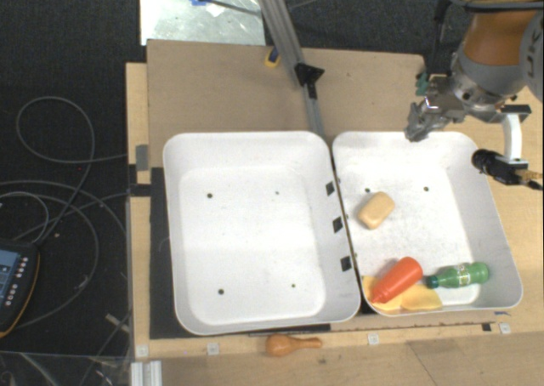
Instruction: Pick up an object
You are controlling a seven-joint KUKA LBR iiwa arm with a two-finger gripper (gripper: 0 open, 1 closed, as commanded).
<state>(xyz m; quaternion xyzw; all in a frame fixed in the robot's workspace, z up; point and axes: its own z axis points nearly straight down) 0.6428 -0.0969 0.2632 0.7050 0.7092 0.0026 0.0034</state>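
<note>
The tool (pixel 419 127) is seen poised over the far rim of the right bin (pixel 489 197), at the end of the grey and orange arm (pixel 500 10); whether it is released or clenched cannot be told from this angle, and nothing is seen between its fingers. Four objects are gathered in the right bin: a tan bread-like piece (pixel 376 210) near the middle, and along the near edge an orange carrot-shaped toy (pixel 397 279), laid upon a yellow piece (pixel 414 301), with a green bottle (pixel 458 275) lying on its side just beside them. The left bin (pixel 246 231) is set against the right one on a brown cardboard-covered worktop (pixel 221 87). A small orange-brown object (pixel 293 343) is left on the worktop's near edge, outside the bins. Dark carpet (pixel 68 36) strewn with cables (pixel 51 155) is seen to the left, where a handheld control pendant (pixel 15 284) is lying.
</note>
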